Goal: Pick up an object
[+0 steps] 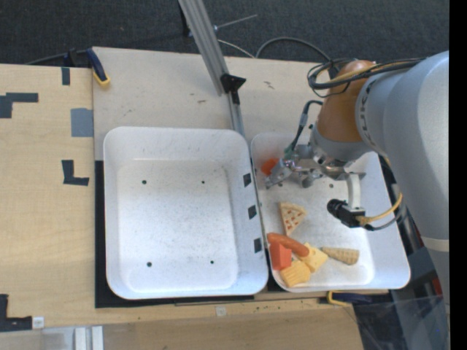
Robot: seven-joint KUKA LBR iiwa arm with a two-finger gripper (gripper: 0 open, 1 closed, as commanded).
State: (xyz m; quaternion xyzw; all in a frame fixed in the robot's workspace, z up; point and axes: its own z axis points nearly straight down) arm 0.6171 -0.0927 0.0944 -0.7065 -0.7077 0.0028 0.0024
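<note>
While the arm [394, 115] reaches in from the right, I note its gripper [283, 172] low over the upper left part of the right bin [387, 268]. Jaw state: I cannot tell from this angle; the metal parts blur together. A small red-orange piece [268, 165] sits just beside the gripper's tip, near the bin's left wall. Whether they touch, I cannot say.

Other contents of the right bin, all toward its lower half:
- toy pizza slice [292, 216], tan with red dots, near the middle.
- orange carrot-like stick [289, 243] below it, lying across a red block [281, 257].
- yellow cheese-like wedge [315, 257] touching a yellow ridged piece [297, 274].
- tan cone [343, 254], lying on its side, just right of the wedge.

A black and yellow cable [361, 217] hangs off the wrist over the bin's right side.

Left bin [117, 152]: white, speckled floor.

A grey metal rail [208, 39] slants in from the top to the gap between the bins.
</note>
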